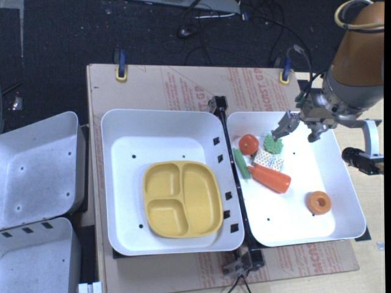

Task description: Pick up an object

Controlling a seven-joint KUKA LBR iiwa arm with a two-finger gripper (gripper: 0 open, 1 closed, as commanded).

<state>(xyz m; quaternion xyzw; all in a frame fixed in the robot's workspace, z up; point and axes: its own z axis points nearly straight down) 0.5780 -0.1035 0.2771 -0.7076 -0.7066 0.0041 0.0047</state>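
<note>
Fingers (286, 126) of the gripper (300, 127) stood spread wide with nothing between them, hovering over the far part of the right bin (342, 188). Well to their left lay the left bin (122, 163) with a yellow divided tray (182, 198). Just below them the toys crowded together: an orange carrot (271, 177), a green cucumber (241, 162), a red tomato (248, 144), a white spotted block (269, 160) and a small green piece (273, 144), several touching. An orange ring (318, 202) sat apart, nearer the camera. A descent into that cluster would likely have pinched two toys or nudged one aside, leaving the grasp to slip.
</note>
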